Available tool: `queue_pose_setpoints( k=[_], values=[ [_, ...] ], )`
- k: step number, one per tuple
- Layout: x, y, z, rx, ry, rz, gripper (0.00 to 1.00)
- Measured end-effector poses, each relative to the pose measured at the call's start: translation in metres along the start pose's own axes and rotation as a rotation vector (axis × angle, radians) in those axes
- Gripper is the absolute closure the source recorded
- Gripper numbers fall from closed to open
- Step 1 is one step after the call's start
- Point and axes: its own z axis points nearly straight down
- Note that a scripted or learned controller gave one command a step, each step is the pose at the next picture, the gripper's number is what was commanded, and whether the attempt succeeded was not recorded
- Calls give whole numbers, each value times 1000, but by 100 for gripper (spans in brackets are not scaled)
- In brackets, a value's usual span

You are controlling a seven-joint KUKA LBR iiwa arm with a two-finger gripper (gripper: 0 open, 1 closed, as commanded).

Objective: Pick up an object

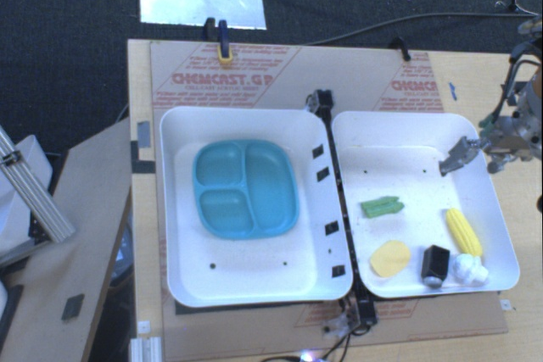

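The right bin [407,140] holds several small objects. A green pea pod [381,206] lies near its middle. A yellow corn cob [463,231] lies at the right, with a white lumpy object [469,269] just below it. A black block [435,264] and a flat yellow disc [390,258] lie along the front. My gripper [472,163] hangs over the bin's right rim, above and up-right of the corn. Its two grey fingers are spread apart and open, with nothing between them.
The left bin [182,267] holds a blue divided plate [246,188]. A black-marked divider [331,182] runs between the bins. A cable [356,34] crosses the board behind them. The far half of the right bin is bare white floor.
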Motion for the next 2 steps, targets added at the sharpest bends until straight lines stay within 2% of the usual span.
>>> queue_pose_setpoints(
  k=[1,2],
  values=[
    [0,2,-6,-11,-2,-3,0],
    [7,-5,45,-7,-1,-1,0]
  ],
)
